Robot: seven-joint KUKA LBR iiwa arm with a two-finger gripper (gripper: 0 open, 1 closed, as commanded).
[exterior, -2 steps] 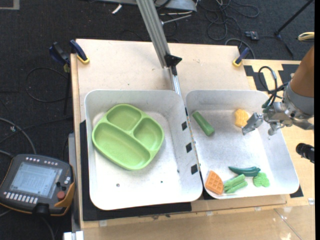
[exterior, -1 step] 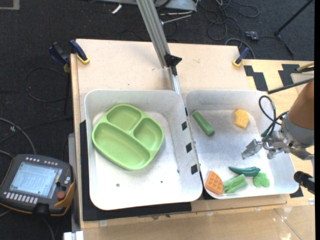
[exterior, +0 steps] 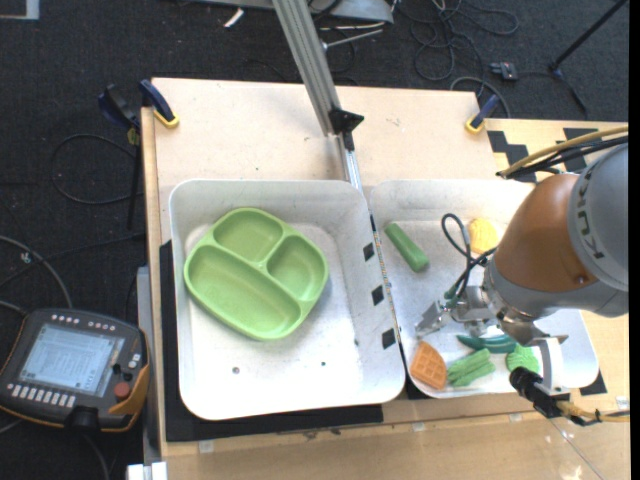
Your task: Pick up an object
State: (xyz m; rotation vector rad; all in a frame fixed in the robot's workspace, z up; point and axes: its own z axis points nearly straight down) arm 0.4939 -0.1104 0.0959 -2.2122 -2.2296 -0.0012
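We were looking at a robotics lab or test cell. A plywood bench (exterior: 260, 133) stood on dark carpet (exterior: 70, 28), held by clamps (exterior: 160, 106) at its corners, with loose black cables (exterior: 445, 28) trailing across the floor. A teach pendant (exterior: 72, 366) with a lit screen lay beside the bench, and an aluminium strut (exterior: 305, 48) rose behind it.

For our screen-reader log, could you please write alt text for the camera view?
The grey arm's hand hangs low over the right bin, near a waffle-like orange piece and a green stick; a green divided plate lies in the left bin.
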